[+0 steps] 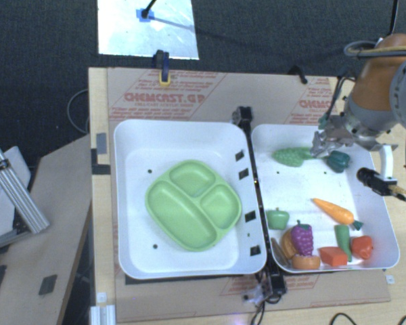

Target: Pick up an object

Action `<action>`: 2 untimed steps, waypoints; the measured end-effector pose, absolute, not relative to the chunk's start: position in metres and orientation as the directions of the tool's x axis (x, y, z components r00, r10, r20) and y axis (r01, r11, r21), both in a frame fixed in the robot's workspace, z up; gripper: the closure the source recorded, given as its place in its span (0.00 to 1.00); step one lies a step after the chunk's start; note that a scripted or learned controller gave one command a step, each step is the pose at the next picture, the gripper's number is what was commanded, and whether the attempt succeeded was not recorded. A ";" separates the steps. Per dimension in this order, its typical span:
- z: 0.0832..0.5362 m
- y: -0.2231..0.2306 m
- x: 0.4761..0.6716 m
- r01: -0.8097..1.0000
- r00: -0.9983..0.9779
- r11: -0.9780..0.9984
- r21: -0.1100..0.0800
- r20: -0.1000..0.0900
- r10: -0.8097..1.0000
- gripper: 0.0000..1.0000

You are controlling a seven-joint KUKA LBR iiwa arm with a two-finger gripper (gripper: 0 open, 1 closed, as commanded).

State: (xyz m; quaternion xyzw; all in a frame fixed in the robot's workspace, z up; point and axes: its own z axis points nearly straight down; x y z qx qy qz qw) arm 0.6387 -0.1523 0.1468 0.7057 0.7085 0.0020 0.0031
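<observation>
The two-finger gripper [320,143], its grip impossible to tell, is hovering over the bumpy green plastic vegetable [290,157] in the right white bin [386,249], needing centring before descending.

A robotics lab: an industrial arm [386,80] over a cardboard-covered bench [189,93] with white bins [128,202].

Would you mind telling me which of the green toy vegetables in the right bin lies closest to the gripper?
The pale green bumpy one at the bin's far end, just left of the gripper. The green pepper and green pod lie further away, toward the near end.
</observation>
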 end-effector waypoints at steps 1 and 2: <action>0.212 -0.149 0.643 1.000 -0.006 0.006 0.009 -0.002 1.000 1.00; 0.225 -0.149 0.644 1.000 -0.006 0.006 0.004 -0.001 1.000 1.00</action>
